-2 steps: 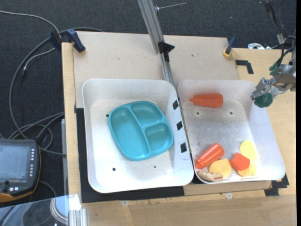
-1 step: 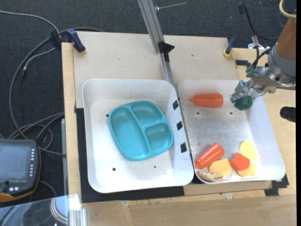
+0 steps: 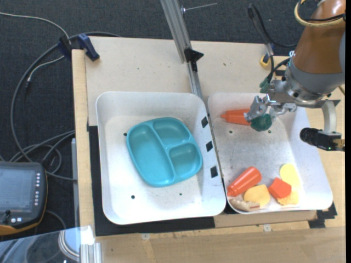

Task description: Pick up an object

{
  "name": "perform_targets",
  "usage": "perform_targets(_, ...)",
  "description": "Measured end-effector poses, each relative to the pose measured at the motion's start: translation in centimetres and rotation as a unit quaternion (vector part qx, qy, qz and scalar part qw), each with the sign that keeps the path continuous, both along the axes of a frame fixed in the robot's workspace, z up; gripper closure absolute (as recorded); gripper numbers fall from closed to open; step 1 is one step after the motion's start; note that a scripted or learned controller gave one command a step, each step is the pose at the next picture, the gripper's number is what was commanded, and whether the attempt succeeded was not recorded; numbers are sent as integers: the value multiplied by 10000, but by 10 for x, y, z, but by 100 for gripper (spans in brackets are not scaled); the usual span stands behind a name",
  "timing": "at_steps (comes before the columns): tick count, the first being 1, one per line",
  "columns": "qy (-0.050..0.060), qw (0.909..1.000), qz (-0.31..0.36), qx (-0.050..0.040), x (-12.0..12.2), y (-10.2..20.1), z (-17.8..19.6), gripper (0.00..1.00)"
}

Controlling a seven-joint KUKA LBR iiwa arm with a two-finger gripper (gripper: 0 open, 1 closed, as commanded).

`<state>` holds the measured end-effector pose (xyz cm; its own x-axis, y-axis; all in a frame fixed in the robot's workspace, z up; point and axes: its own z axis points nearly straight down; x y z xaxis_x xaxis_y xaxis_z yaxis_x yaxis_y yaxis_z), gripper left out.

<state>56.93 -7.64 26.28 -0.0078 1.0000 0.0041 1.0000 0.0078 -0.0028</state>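
Note:
My gripper (image 3: 261,114) hangs over the far left part of the right bin (image 3: 307,163), at the end of the grey and orange arm reaching in from the right. A dark green rounded object (image 3: 262,123) sits right at the gripper's tip, partly hidden by it. An orange carrot-shaped piece (image 3: 235,116) lies just left of the gripper, near the bin's far left corner. At the bin's near end lie a red-orange cylinder (image 3: 244,181), a yellow piece (image 3: 289,174), an orange block (image 3: 280,188) and a yellow lump (image 3: 256,195).
The left bin (image 3: 109,147) holds a teal divided plate (image 3: 163,159). A metal pole (image 3: 181,32) slants up from the ridge between the bins. Black clips (image 3: 208,146) sit on that ridge. Cables and a pendant (image 3: 19,193) lie off the bench to the left.

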Motion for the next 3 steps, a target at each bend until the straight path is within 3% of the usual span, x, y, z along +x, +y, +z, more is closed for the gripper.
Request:
perform_targets(2,0,10000,-8,-8,0,97,-3,100)
perform_targets(3,7,10000,1,-6,-7,159,-6,100)
